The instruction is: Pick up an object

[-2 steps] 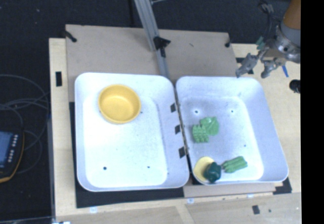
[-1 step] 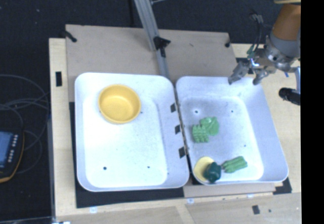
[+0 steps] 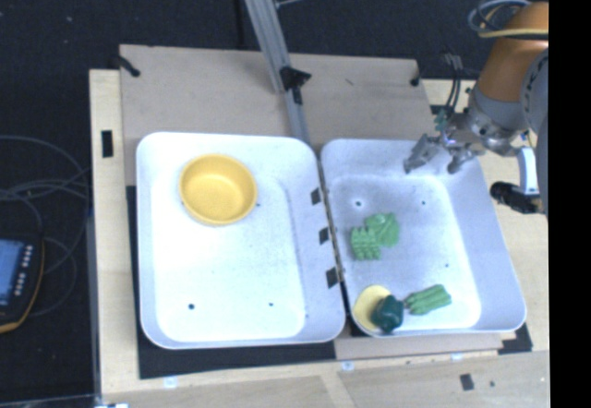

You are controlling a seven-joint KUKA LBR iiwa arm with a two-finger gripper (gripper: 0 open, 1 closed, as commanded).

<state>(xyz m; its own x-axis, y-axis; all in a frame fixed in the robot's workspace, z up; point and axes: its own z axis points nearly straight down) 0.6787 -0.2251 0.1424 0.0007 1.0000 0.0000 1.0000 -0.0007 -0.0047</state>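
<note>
Now | end effector (image 3: pixel 435 157) spread open, grasping nothing | arm (image 3: pixel 513 74) cut off at right | yellow cup (image 3: pixel 371 306) partly hidden

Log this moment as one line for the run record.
end effector: open, over right bin's far edge, holding nothing | right bin: green block, green toy, small yellow cup | left bin: yellow bowl

Dark floor (image 3: pixel 55 18) all around a pale wooden bench (image 3: pixel 231 78). Grey metal post (image 3: pixel 263 14) slanting up behind. Loose cables (image 3: pixel 42 185) at left.
</note>
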